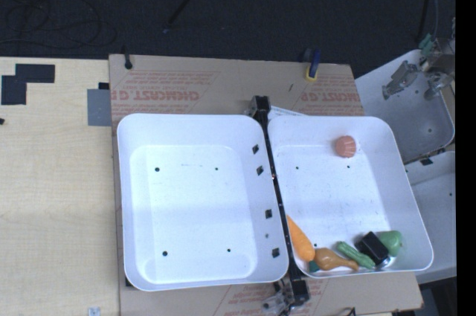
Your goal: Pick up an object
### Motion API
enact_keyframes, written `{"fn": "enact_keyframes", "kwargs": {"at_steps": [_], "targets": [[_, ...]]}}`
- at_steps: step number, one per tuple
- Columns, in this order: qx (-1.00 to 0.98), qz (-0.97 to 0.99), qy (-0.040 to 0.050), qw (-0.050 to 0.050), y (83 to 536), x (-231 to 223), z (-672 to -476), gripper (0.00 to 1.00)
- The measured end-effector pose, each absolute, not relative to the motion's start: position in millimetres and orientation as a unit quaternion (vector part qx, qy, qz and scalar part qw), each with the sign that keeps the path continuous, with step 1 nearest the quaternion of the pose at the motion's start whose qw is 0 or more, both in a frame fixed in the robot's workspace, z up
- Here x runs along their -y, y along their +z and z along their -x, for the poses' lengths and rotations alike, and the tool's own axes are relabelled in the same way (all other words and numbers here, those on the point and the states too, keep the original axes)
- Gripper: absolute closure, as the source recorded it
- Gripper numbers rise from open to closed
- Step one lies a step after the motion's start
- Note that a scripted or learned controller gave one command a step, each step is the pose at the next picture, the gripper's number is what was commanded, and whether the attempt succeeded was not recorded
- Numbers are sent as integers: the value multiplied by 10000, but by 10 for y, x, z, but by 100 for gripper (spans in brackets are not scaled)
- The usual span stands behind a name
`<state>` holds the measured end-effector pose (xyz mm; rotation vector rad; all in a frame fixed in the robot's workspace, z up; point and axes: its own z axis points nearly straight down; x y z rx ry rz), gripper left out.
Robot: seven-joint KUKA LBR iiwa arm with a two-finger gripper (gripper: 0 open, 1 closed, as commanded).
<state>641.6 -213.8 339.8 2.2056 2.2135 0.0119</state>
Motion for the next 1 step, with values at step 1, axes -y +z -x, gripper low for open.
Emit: {"fn": "enact_keyframes", "kwargs": {"at_steps": [1], "targets": [[-7076, -7066, 29, 78, 5218, 2150, -5836, 0]]}}
